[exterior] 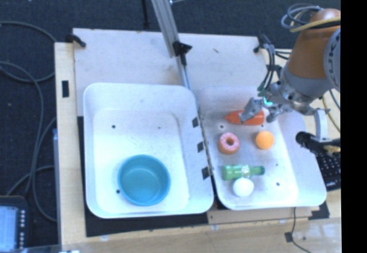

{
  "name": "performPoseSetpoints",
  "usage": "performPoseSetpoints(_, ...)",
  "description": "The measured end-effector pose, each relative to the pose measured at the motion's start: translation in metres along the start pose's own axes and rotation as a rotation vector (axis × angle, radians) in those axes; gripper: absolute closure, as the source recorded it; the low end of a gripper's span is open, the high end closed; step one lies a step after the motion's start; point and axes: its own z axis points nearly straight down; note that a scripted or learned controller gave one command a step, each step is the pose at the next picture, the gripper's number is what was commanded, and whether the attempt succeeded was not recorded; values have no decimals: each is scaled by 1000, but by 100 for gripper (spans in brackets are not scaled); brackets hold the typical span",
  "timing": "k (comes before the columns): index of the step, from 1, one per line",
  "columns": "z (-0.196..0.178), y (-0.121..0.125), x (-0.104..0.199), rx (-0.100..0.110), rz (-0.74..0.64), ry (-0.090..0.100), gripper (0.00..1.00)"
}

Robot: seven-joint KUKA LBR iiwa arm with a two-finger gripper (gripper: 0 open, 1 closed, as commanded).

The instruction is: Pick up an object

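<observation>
My gripper (pixel 261 112) hangs over the upper part of the right bin (pixel 287 189), with the arm coming in from the right. It is open, its fingers standing apart on either side of the right end of a red-orange object (pixel 239 117) that lies on the bin floor. Whether the fingers touch it I cannot tell. A pink ring (pixel 229 143) and an orange ball (pixel 264 140) lie just in front of it. Nearer the front edge are a green bottle (pixel 243 171) and a white ball (pixel 243 187).
The left bin (pixel 137 102) holds a blue bowl (pixel 144 179) in its front part. A slanted metal pole (pixel 163 11) rises behind the bins, ending near their shared wall. Cables run along the bench's right side.
</observation>
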Motion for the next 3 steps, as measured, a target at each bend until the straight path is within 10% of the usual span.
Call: performPoseSetpoints(3,86,-5,-8,-7,5,-5,0)
